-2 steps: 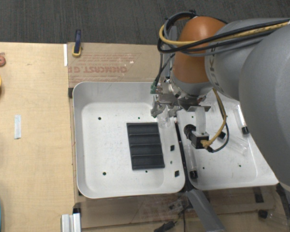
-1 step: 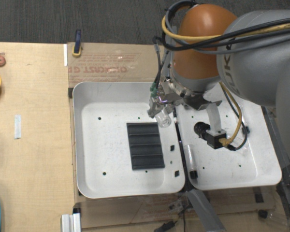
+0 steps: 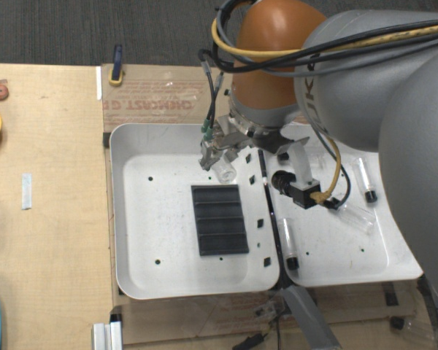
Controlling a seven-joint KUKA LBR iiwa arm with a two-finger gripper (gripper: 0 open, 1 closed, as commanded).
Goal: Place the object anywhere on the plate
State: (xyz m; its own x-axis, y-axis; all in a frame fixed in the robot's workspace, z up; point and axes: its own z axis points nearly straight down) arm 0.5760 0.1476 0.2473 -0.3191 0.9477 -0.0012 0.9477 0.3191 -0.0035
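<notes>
while clenched on a clear tube point(image 3: 224, 172), claw point(image 3: 217, 159) just above black plate point(image 3: 220, 219)

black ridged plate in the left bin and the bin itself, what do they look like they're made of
Black ridged plate: looks like matte moulded plastic or rubber; it is dull, with no glare, and parallel ribs cross it. Which of the two is hard to tell.
Left bin: probably smooth white plastic, slightly glossy; it has rounded moulded corners, a raised rim, soft sheen, and small dark holes in the floor.
</notes>
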